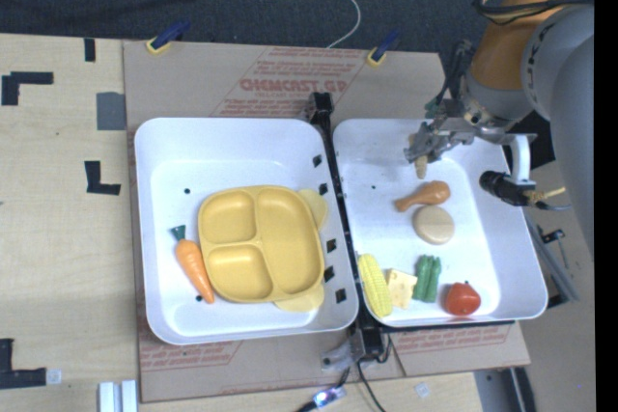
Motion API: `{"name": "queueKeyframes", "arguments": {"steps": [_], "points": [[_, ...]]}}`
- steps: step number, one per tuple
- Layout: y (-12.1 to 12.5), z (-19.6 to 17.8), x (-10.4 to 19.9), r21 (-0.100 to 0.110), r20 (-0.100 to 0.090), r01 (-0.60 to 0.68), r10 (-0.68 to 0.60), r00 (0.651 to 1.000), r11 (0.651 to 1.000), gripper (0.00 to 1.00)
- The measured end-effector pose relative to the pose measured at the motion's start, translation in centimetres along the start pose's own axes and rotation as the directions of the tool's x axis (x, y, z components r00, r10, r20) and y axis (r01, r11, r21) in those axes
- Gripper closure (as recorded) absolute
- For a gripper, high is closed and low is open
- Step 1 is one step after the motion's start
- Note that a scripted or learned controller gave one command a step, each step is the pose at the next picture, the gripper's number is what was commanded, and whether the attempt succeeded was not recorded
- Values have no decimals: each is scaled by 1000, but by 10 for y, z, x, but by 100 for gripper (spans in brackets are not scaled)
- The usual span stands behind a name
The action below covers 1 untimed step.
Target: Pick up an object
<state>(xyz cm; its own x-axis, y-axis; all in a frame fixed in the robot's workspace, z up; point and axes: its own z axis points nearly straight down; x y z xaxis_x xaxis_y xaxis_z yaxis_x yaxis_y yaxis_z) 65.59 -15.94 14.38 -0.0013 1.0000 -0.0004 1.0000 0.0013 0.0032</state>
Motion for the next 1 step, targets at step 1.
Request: {"name": "queueKeyframes", "arguments": {"steps": [1], "points": [[-6, -47, 4, 0, 0, 0, 0, 1000, 1000, 100]]}}
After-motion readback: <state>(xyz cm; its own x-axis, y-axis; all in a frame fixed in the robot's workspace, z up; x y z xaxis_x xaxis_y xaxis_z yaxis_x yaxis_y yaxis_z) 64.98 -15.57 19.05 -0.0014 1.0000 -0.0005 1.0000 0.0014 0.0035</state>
